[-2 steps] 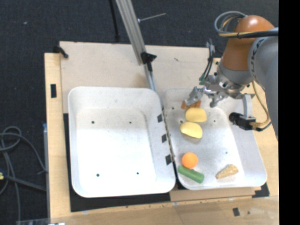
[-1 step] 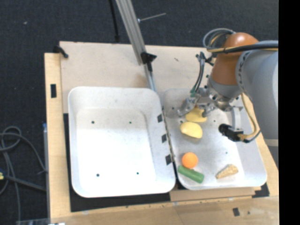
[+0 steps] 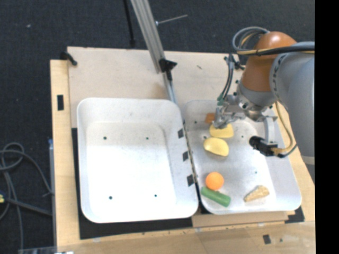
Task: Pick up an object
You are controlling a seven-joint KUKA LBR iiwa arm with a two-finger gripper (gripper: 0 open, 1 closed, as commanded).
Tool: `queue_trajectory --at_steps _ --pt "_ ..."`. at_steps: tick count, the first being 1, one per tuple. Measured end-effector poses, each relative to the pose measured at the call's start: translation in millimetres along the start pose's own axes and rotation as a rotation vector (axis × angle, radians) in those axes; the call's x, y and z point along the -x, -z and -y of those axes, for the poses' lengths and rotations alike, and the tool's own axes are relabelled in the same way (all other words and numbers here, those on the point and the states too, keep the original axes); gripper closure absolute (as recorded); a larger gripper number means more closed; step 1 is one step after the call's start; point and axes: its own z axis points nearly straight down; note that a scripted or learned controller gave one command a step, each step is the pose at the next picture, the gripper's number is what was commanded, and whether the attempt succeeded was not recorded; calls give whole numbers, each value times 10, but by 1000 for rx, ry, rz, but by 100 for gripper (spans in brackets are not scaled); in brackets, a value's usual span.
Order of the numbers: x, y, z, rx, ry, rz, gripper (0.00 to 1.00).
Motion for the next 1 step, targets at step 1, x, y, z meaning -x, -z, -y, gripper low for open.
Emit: queue_trajectory --at_steps 1 --pt "20 643 29 3 -1 1 100"
